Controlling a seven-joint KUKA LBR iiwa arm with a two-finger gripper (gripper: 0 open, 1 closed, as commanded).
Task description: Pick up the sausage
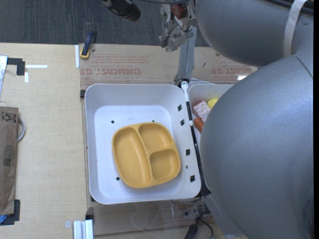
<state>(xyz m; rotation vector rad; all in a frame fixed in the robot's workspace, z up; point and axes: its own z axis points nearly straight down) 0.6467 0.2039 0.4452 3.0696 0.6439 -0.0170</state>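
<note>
Even, bright overhead light is seen; soft shadows are cast inside the left bin (94,133) beneath the yellow plate (146,155). The grey arm (264,148), close to the lens, is rendered blurred. Mild glare is noted on bin rims.

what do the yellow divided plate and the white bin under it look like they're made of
The yellow three-compartment plate looks like moulded plastic, matte, with soft rounded ridges. The shallow white left bin seems to be smooth plastic too, faintly glossy, with rounded corners, though that is less sure.

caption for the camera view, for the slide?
Grey arm covers most of the right bin; a yellow divided plate sits in the left bin.
</note>
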